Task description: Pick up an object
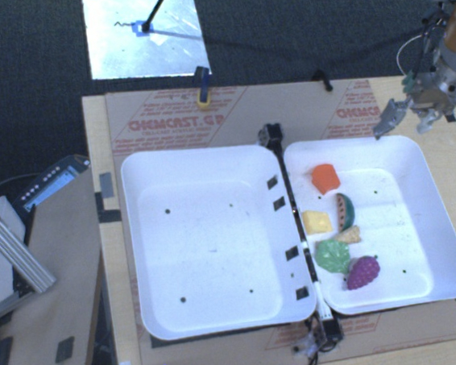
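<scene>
A: Where are the things to pick?

B: All in the right bin (pixel 436 196), toward its left wall: an orange block (pixel 325 178), a watermelon slice (pixel 344 210), a yellow piece (pixel 316 222), a green leafy piece (pixel 331 255) and purple grapes (pixel 363 271) nearest the desk's front edge.

A: And the pincer (pixel 406 117)?

B: Above the right bin's far right corner, fingers spread wide, nothing between them. The left bin (pixel 209 236) lies beside it.
</scene>
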Available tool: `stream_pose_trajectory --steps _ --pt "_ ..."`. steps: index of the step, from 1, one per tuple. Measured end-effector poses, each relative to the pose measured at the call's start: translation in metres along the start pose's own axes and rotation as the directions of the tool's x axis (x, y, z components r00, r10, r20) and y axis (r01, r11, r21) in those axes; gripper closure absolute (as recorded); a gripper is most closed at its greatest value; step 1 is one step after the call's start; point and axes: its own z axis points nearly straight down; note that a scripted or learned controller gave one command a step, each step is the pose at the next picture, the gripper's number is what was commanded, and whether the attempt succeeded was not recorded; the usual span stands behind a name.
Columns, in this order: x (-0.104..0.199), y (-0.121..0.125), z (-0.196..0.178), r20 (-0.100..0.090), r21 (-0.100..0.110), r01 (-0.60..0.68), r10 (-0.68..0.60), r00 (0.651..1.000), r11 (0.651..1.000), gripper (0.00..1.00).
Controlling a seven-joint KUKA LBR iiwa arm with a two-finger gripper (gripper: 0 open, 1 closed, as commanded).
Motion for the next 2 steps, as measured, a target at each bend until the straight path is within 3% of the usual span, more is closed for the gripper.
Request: stream_pose_trajectory --steps 1,2 --pt "0.033 0.002 0.154 -0.004 0.01 0.004 -0.004 1.0 1.0 0.0" --pt "0.092 0.023 0.183 -0.003 0.001 0.007 -0.007 1.0 1.0 0.0"
